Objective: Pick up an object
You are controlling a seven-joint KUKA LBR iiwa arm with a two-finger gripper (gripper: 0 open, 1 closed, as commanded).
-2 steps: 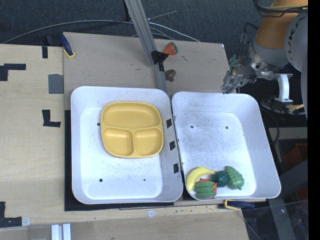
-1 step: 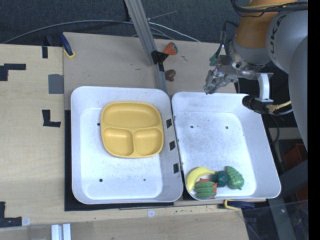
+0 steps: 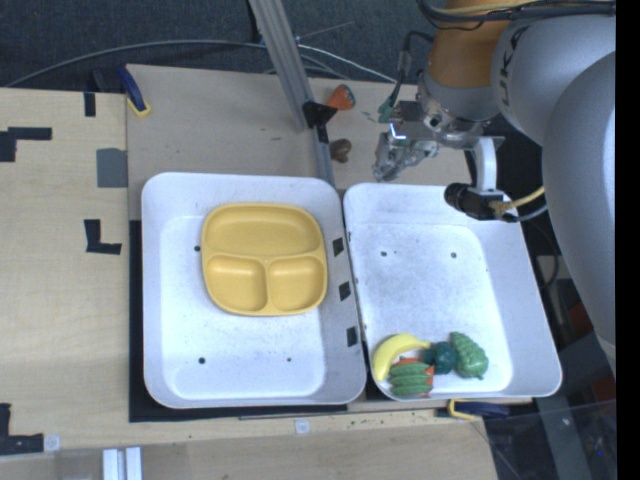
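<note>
The pale wooden desk [image 3: 60, 288] carries two white bins side by side, touching along their inner edges: the left bin [image 3: 165, 298] and the right bin [image 3: 520, 298]. Behind them on the bare wood lie a small orange piece [image 3: 343, 96] and a brown lump [image 3: 341, 150]. A blue-and-yellow clip [image 3: 134, 92] sits at the desk's far left edge.

Toy food [image 3: 430, 361], right bin's [image 3: 520, 268] near edge

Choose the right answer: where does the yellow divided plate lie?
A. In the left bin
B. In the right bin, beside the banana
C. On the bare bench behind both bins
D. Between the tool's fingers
A: the yellow plate rests flat inside the left bin, while the banana lies in the right bin.
</note>
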